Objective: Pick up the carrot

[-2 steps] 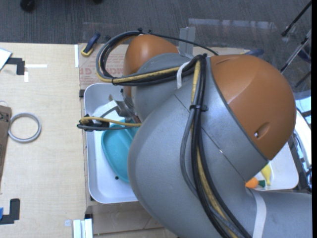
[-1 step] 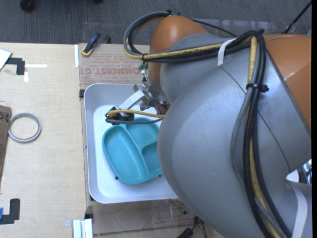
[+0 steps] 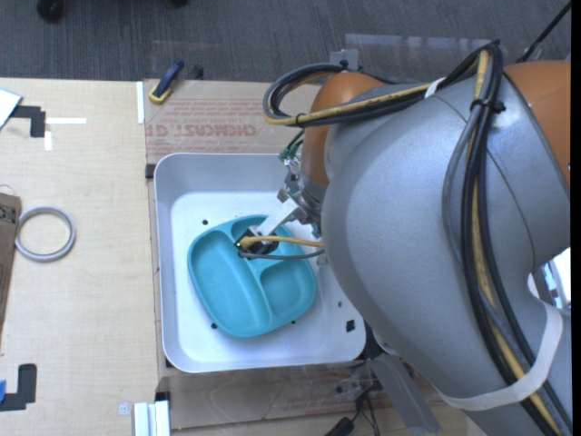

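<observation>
Teal tray lay in the white bin, gripper low over its rim, open or closed unclear. Probably the approach; the carrot needed finding next.

Arm: big smooth grey shell, rounded and glossy, bulking to the right of the gripper. Orange band, dome-shaped, just above the gripper, with more orange far up and right of it. Black cables run in a bundle over the grey shell, 1 loop curling out above the gripper. 1 yellow-and-black braided cable crosses the orange part. White strap wraps the shell, well below and right of the gripper. Gripper body is small grey metal parts, detail unclear.
</observation>
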Robot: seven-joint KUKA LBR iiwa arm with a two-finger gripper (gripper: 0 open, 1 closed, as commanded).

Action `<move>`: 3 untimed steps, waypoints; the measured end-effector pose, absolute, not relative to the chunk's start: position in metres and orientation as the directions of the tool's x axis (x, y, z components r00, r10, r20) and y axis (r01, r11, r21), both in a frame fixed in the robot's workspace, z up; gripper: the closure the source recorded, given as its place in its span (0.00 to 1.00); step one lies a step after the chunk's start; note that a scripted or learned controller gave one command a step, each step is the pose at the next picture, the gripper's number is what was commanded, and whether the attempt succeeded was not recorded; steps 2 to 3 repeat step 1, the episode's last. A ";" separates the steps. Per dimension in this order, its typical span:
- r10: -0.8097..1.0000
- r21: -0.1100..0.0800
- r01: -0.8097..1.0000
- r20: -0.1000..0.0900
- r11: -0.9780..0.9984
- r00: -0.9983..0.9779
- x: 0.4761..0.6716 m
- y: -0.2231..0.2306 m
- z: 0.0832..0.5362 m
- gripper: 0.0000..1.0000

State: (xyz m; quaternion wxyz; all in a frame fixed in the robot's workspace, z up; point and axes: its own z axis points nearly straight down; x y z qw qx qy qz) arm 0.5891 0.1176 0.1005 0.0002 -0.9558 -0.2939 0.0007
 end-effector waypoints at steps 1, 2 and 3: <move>0.574 -0.001 0.574 -0.005 -0.819 0.819 0.503 0.074 0.191 0.00; 0.574 -0.001 0.574 -0.005 -0.819 0.819 0.503 0.074 0.191 0.00; 0.574 -0.001 0.574 -0.005 -0.819 0.819 0.503 0.074 0.191 0.00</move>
